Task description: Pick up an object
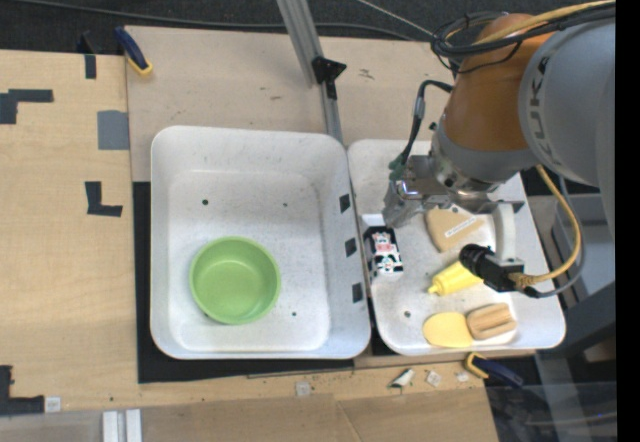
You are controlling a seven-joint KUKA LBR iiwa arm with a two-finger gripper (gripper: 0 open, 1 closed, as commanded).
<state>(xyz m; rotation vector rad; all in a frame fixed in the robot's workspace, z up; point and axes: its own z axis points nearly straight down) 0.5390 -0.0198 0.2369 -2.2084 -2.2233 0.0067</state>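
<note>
Two white bins lie side by side on the worktop (230,80), and every candidate for the pick but one is crowded into the right-hand one. At lower left of the frame the left bin (250,185) holds a green bowl (235,279), well apart from the arm (500,100); a reach for it would probably slip off its round wall. Right of centre, the right bin (405,315) has a small black-and-white box (383,253) lying just beside its left wall. The hand (402,192) hangs just above that box in the frame. You cannot tell how far open it is, nor whether it has hold of anything. If you send it down on the box, watch the bin wall. It leaves little room on that side, so the hand may strike the rim or nudge the box away without gripping it. Further right lie a beige wedge (455,227), a yellow piece (450,281), and a tan block (490,320) resting against a pale yellow disc (445,330). These sit close together, so a descent there may catch two at once. The box's print and the pale label on the wedge are too small for you to read.
</note>
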